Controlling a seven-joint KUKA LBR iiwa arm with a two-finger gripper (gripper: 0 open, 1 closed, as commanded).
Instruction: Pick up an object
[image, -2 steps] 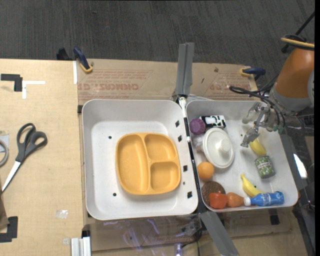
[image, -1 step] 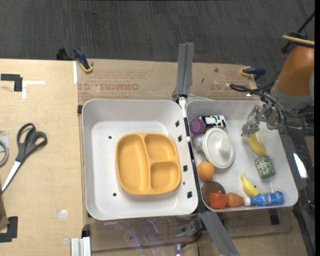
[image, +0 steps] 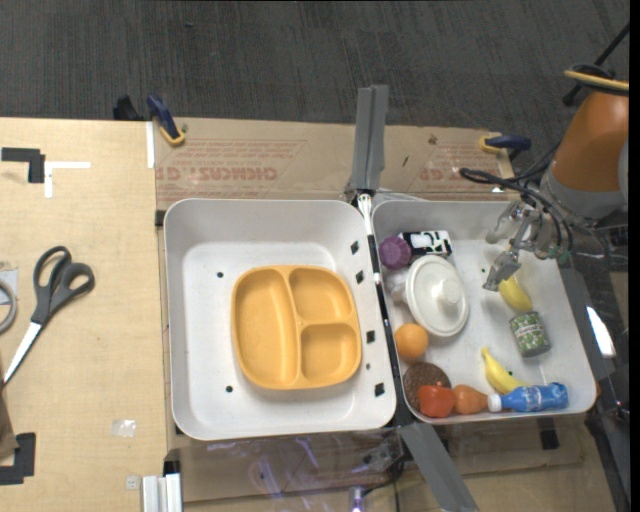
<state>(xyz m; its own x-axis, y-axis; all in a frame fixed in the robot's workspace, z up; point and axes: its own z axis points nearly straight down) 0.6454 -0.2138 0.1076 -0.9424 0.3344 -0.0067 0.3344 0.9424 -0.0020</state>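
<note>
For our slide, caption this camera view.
Gripper poised above a small yellow banana in the cluttered right bin.

Wooden bench with scissors, cardboard sheet, two white bins side by side.

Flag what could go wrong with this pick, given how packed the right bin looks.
1. The gripper hangs just above a small yellow piece close to the right bin wall; coming down, it may hit the wall or push the piece away.
2. The green can and white lidded bowl flank that spot, so either could get bumped.
3. The small, rounded piece could slip out.
</note>
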